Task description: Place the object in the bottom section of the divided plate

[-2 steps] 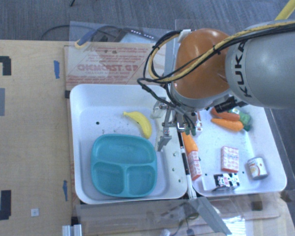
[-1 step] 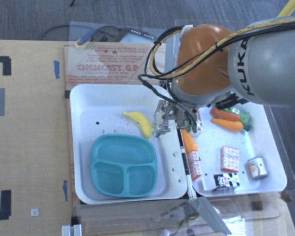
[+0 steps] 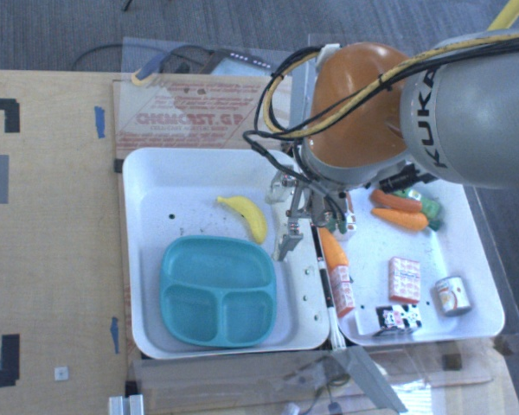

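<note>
Robot lab: KUKA arm [image 3: 467,102] over white bins [image 3: 138,232], taped cardboard bench [image 3: 52,232].

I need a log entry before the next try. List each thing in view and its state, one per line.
Divided plate: flat in the left bin, nothing in its sections.
Banana: lying on the left bin floor beside the plate, not on it.
Tool: hanging over the rims between the two bins.
Carrots: lying in the right bin.
Small can: on its side in the right bin.
</note>
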Controlling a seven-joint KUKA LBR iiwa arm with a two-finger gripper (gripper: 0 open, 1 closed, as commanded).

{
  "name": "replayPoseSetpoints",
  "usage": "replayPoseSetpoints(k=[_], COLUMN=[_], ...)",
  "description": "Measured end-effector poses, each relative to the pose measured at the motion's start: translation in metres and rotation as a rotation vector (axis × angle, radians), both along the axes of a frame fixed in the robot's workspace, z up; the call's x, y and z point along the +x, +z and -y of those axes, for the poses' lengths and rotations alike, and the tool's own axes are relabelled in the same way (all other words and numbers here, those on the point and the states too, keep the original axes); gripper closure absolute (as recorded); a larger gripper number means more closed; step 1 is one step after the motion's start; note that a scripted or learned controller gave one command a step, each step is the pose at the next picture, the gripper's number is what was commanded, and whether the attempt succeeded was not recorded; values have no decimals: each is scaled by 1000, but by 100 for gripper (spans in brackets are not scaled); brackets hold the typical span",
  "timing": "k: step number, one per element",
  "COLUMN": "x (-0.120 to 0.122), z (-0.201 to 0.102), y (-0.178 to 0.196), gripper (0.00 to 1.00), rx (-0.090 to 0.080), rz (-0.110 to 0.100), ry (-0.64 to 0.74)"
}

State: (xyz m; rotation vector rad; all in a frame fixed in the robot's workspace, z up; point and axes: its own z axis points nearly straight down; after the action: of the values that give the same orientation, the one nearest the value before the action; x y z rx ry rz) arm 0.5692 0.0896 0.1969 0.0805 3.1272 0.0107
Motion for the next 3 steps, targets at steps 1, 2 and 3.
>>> replayPoseSetpoints(k=[1,2,3], x=[2,2,3], z=[-1,-1,-2], y=[11,11,23], gripper=[100,0,100], rx=[4,4,8], rz=[8,7,15], ry=[-1,-1,-3])
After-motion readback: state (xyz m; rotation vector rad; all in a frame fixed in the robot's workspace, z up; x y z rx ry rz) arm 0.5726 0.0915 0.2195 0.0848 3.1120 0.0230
